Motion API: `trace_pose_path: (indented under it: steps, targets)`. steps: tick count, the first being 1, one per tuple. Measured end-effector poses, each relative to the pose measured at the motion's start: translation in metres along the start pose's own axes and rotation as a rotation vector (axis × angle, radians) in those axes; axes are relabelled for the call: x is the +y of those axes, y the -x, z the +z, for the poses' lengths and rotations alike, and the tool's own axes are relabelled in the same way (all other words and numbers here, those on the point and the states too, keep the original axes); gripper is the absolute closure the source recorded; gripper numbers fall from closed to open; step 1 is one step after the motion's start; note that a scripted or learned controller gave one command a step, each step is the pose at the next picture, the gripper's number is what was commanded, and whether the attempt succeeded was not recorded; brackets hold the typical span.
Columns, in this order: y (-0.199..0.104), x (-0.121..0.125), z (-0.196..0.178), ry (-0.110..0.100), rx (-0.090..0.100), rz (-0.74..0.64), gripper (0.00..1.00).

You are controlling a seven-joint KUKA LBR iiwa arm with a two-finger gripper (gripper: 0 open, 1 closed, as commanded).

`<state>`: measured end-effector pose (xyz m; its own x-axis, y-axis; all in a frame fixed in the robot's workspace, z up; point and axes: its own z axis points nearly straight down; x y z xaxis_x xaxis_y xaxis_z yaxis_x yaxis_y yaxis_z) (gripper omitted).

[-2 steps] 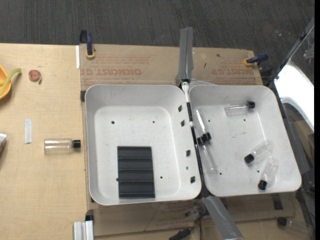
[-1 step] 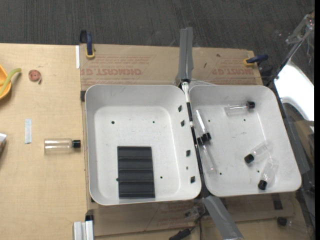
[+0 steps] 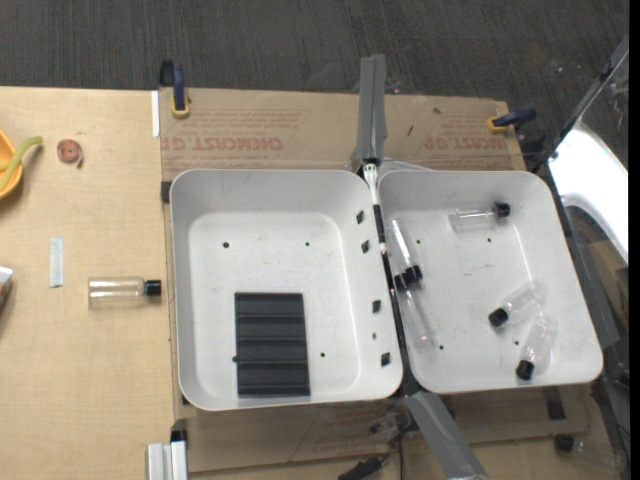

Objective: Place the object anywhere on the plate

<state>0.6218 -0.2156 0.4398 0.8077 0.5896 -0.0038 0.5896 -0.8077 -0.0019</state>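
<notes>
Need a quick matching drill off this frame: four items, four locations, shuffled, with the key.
Items:
1. black ridged plate
2. vial with black cap at top
3. clear bottle
4. blue clamp

Places:
A. on the bench, left of both bins
B. left bin, near its front
C. cardboard's far left corner
D. right bin, far end

Pairs: 1-B, 2-D, 3-A, 4-C

- My bench sits under even, fairly bright light from overhead; shadows are soft and short.
- The two white bins (image 3: 200, 268) glare mildly, nearly washed out on their floors.
- The clear vials (image 3: 478, 216) are hard to see against the white.
- Focus is a little soft throughout.
</notes>
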Motion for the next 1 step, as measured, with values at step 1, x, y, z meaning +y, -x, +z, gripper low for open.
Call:
trace_pose_path:
  steps: [1]
  targets:
    - [-0.0348,-0.0256,0.0,0.0,0.0,0.112,0.0]
